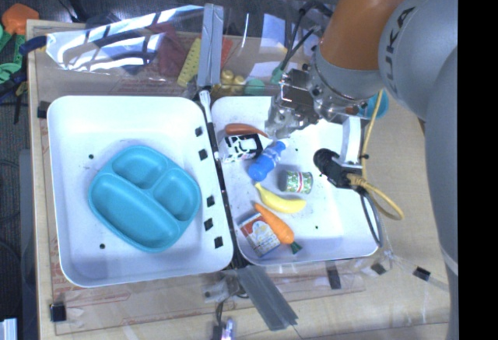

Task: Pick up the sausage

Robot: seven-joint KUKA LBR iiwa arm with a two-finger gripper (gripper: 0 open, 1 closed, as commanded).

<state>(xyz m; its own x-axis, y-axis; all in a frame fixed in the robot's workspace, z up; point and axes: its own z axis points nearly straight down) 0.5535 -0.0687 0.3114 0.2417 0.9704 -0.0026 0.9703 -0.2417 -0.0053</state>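
Camera view, hand (282, 125) partly hiding sausage (242, 129)

The right bin (354, 241) is crowded: the sausage (243, 129) lies near its far-left corner, hemmed by a blue bottle (265, 162) just beside it, with the can (296, 181), banana (280, 201) and carrot (277, 225) nearer. Open floor remains along the bin's right side.

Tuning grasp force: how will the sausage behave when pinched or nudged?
The sausage looks round and elongated, so a nudge may roll it. Probably light, glossy toy plastic, so possibly slippery. It lies near the bin wall, so it could pin against that.
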